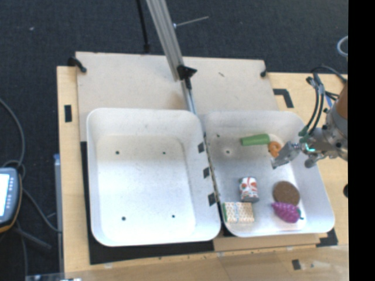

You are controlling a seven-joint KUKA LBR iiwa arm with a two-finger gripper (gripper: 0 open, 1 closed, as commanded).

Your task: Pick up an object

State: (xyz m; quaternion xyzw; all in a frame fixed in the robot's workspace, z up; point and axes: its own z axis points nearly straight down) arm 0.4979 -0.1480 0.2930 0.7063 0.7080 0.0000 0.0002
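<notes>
Right bin (310, 183): jaws (296, 155) hover, seemingly empty, beside carrot (273, 149).

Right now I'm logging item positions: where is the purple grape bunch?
In the camera view the purple grape bunch lies in the right bin, near its front right corner, just below the brown round disc and right of the small can.

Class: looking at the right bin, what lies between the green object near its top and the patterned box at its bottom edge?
In the camera view, the small red-and-white can stands between the green object and the patterned box, just above the box.
</notes>
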